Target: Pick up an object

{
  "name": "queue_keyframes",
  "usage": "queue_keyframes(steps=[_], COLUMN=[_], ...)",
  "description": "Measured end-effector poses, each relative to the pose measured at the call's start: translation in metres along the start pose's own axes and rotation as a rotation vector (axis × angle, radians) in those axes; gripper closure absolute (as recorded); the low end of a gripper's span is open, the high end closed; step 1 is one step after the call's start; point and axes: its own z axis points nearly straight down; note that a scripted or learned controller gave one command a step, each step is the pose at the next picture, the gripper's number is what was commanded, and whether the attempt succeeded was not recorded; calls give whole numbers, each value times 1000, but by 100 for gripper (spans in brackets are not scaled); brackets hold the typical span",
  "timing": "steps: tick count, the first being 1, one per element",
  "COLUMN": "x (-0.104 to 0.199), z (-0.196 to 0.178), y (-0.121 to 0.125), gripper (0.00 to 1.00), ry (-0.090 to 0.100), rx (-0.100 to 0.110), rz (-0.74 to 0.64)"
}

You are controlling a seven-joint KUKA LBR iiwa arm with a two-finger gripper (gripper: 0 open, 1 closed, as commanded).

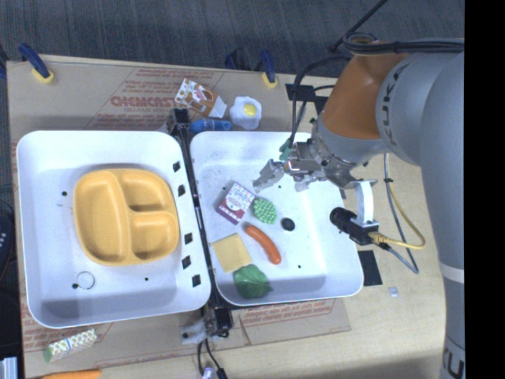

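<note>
The right bin [331, 271] holds several small items: a maroon and white packet [235, 202], a green bumpy piece [264, 210], an orange-red sausage [263, 243], a yellow cheese slice [230, 253] and a green leafy piece [251, 281]. My gripper [286, 177] hangs over the upper middle of this bin, just up and right of the packet and the green bumpy piece. Its fingers stand apart with nothing between them. A small green item [284, 145] peeks out behind the wrist.
The left bin [39, 275] carries a yellow compartment tray [126, 215]. Behind the bins lie a snack packet [194, 95], a white and yellow egg toy [246, 111] and a blue object [210, 125]. A black dot [288, 225] marks the right bin's floor.
</note>
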Motion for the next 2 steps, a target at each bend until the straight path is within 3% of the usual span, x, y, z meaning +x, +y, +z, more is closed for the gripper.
queue_keyframes(steps=[1,2], x=[-3,35], z=[96,113], y=[-75,-93], gripper=[0,0], ry=[1,1], rx=[2,1], rz=[292,205])
